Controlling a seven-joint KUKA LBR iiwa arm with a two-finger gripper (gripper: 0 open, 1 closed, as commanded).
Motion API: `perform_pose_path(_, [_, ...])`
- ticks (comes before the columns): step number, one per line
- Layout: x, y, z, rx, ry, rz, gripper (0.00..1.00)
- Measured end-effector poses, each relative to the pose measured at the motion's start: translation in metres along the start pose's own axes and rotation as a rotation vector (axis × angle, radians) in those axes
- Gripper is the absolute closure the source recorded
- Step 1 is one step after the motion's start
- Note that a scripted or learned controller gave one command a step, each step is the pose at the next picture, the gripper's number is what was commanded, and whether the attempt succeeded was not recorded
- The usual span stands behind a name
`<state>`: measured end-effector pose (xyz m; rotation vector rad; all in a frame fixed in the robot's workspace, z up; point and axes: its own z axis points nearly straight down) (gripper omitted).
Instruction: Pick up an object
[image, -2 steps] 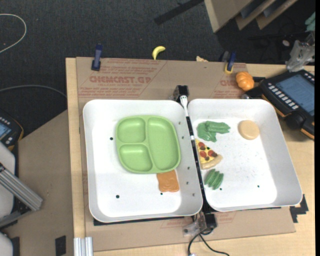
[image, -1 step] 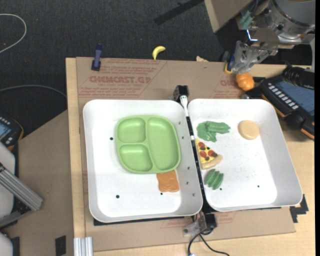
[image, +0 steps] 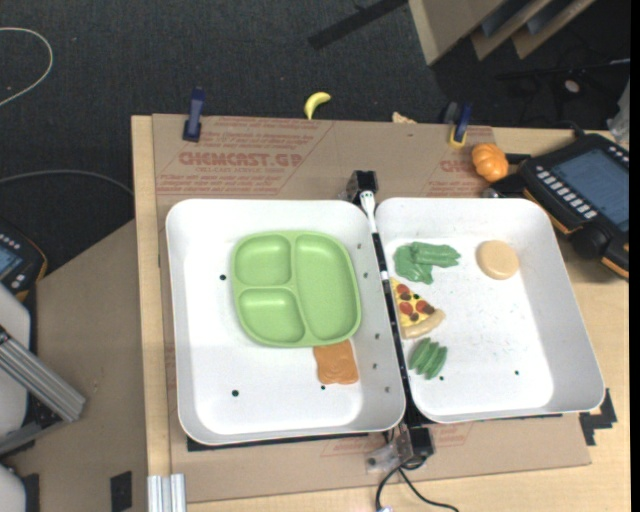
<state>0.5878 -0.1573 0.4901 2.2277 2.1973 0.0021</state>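
Objects are lying across two bins: a green divided plate (image: 296, 287) and an orange slab (image: 337, 364) at left-centre, then greens (image: 424, 259), a pizza slice (image: 415, 309) and a tan disc (image: 497, 259) rightward. Red "CHEMCAST" lettering (image: 225, 158) is showing on the worktop's cardboard, upper left. The tool's state: cannot tell.

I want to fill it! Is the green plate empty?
Empty: all three compartments of the green divided plastic plate show bare green.
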Motion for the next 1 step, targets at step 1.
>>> perform_pose_path(1, [-0.0656,-0.0553,-0.0492,0.001,0.002,-0.005,1.00])
